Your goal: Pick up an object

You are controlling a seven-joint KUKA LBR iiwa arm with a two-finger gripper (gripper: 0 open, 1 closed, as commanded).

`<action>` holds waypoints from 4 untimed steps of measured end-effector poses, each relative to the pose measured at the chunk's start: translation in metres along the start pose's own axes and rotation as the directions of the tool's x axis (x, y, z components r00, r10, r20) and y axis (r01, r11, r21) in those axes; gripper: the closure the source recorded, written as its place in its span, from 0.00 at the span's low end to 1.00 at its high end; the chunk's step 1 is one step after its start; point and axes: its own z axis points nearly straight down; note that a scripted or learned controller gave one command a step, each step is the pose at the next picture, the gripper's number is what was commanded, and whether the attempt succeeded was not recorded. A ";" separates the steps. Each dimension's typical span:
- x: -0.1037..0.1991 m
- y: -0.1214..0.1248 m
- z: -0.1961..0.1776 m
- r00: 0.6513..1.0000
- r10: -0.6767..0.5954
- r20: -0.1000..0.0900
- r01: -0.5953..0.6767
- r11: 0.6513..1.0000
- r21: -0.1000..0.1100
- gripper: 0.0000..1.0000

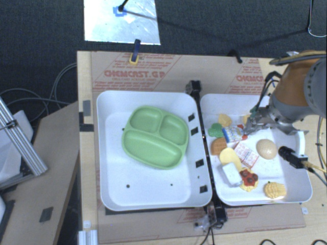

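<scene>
Gripper point(247, 130) low in right bin point(301, 188), near egg point(266, 148); finger state cannot be told; next, confirm grasp.

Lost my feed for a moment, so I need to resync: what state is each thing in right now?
Gripper: low inside the right bin, over the toy food.
Green divided plate: right side up in the left bin, nothing on it.
Right bin: holds a pile of toy food.
Beige egg-shaped toy: resting loose on the bin floor.
Toy corn: lying near the front corner.
</scene>
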 end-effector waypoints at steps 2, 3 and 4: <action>-0.001 -0.005 -0.092 1.000 -0.001 -0.002 0.001 1.000 0.008 1.00; -0.001 -0.003 -0.122 1.000 -0.003 -0.002 0.003 1.000 0.009 1.00; 0.056 0.006 -0.132 1.000 -0.009 -0.005 0.009 1.000 0.010 1.00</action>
